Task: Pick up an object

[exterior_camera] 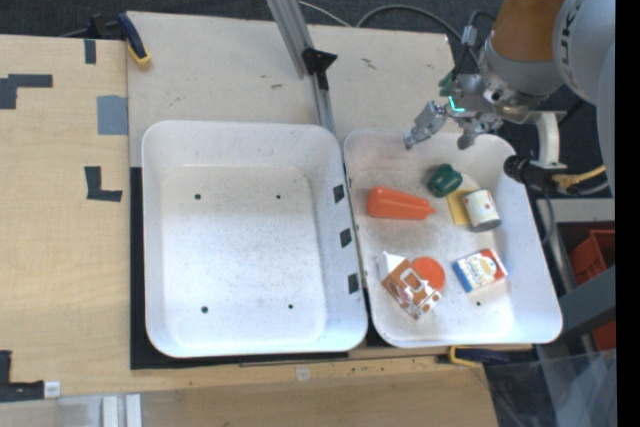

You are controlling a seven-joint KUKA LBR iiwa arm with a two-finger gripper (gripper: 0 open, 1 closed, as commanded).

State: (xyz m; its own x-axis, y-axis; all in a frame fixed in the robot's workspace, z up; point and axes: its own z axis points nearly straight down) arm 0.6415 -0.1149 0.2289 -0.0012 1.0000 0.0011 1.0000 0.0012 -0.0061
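Camera view: gripper [441,132], jaws spread open and holding nothing, hovers over right bin's [530,315] far edge; plastic carrot [398,205] lies nearer.

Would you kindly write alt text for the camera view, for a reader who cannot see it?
A grey robot arm's open gripper hovers over the far end of the right bin, holding nothing. That bin holds an orange carrot-shaped toy, a green block, a small can, a blue and white carton and an orange and white packet. The left bin lies beside it.
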